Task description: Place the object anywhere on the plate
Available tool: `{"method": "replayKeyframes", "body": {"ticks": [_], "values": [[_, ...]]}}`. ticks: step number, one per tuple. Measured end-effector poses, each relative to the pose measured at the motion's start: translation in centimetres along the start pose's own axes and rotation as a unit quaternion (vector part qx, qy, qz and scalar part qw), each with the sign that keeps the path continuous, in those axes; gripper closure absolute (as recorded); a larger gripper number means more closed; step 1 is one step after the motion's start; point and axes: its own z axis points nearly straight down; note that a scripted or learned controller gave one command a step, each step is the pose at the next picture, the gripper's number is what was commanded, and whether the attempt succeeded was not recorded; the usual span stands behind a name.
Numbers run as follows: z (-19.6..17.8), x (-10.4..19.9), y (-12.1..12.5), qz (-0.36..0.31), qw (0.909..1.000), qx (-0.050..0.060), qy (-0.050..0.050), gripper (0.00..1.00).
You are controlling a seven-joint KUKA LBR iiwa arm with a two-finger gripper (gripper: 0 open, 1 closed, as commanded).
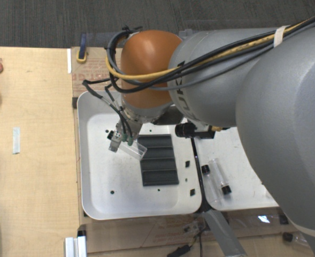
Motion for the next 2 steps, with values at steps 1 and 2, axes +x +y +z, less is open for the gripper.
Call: {"method": "replayKeyframes", "body": {"ticks": [1, 2], "values": [[-6.0, -2.8, 1.6, -0.137, 0.9905, -0.002, -0.002, 1.0], [-4.2, 3.1, -1.5, -0.157, 0.9876, -0.001, 0.0, 1.0]]}}
